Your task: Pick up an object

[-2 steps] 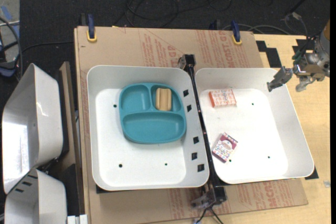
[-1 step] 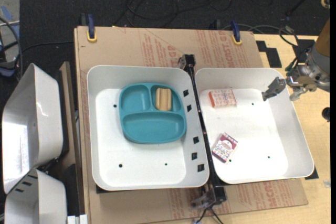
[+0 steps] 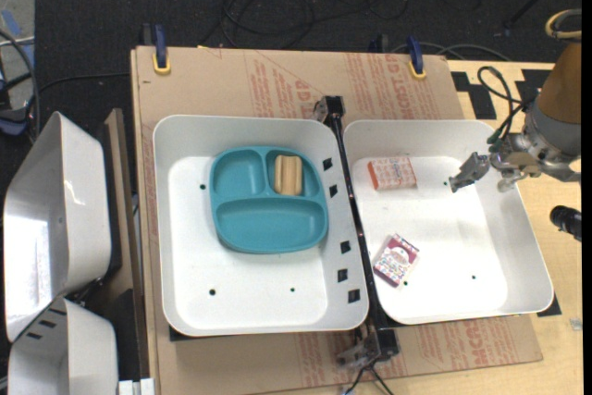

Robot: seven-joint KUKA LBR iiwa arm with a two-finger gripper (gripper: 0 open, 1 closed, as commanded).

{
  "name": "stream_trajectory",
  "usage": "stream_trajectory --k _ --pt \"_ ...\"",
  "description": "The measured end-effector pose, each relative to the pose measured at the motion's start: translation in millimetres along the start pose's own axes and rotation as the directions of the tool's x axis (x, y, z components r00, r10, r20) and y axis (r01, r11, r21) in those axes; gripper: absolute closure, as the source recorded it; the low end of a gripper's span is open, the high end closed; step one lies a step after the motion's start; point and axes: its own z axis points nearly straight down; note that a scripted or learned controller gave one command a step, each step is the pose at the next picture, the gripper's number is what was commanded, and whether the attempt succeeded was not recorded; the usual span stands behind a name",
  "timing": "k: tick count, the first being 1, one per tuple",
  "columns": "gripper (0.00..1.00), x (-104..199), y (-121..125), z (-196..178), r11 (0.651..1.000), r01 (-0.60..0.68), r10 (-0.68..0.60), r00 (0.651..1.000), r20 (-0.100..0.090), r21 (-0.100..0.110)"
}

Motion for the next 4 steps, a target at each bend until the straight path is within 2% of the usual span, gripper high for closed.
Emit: stream_trajectory --k 1,2,4 --pt "0.0 0.8 1.3 40.8 1.0 0.0 0.0 1.0 0.0 -0.001" --pt "1.0 0.9 1.3 30.4 1.0 0.001 -0.001 1.0 0.001 -0.002" --pt "1.0 0.7 1.9 -83.7 1.0 0.006 -0.006 1.0 0.002 -0.005"
